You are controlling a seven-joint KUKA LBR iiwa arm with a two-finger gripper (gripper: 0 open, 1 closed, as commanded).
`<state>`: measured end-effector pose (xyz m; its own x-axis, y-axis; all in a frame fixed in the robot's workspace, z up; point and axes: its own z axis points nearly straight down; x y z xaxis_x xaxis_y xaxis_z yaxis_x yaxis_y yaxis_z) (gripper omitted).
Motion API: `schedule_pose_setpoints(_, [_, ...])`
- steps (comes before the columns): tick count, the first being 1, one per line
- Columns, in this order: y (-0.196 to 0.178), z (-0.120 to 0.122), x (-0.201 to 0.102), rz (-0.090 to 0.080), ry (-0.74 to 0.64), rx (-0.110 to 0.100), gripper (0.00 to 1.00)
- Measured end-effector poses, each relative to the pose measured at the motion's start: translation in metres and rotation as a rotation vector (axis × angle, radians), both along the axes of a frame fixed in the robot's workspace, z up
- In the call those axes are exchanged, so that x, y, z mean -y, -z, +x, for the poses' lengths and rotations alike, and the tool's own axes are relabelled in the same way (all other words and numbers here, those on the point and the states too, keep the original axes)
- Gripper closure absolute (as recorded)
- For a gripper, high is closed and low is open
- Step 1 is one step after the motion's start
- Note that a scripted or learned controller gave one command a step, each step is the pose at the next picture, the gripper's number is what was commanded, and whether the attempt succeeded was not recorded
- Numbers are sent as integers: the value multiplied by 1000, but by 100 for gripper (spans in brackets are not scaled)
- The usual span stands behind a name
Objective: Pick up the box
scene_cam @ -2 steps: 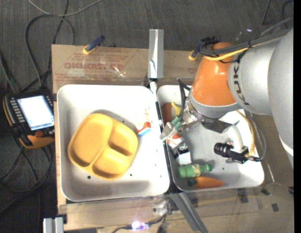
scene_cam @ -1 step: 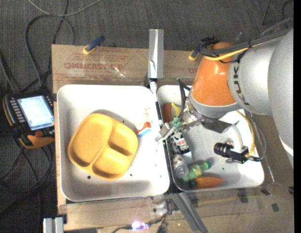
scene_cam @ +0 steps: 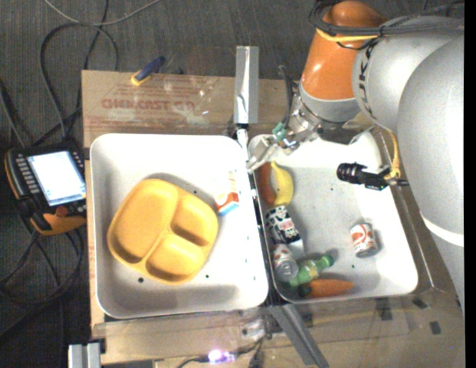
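A yellow divided tray [scene_cam: 164,229] and the small white, red and blue box [scene_cam: 228,200], tilted against the right wall, are being held by the left bin [scene_cam: 107,290]. Cans, a bottle and a carrot [scene_cam: 329,287] are being held by the right bin [scene_cam: 406,274]. The gripper [scene_cam: 262,152] is hanging over the divider.

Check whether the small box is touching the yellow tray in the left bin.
Cannot tell. In the camera view the small box sits right at the upper right corner of the yellow tray; their outlines meet, but no plain contact or gap shows.
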<state>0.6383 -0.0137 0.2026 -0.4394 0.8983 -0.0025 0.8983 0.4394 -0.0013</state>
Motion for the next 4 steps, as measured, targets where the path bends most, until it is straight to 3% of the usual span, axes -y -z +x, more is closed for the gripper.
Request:
schedule_pose_setpoints(1, [50, -20, 91, 0, -129, -1, 0])
schedule_pose_setpoints(2, [-30, -13, 197, -2, -533, 2, 0])
schedule_pose_setpoints(3, [109, -66, 208, 1, -530, 2, 0])
schedule_pose_setpoints(4, [-59, 25, 208, 0, -614, 4, 0])
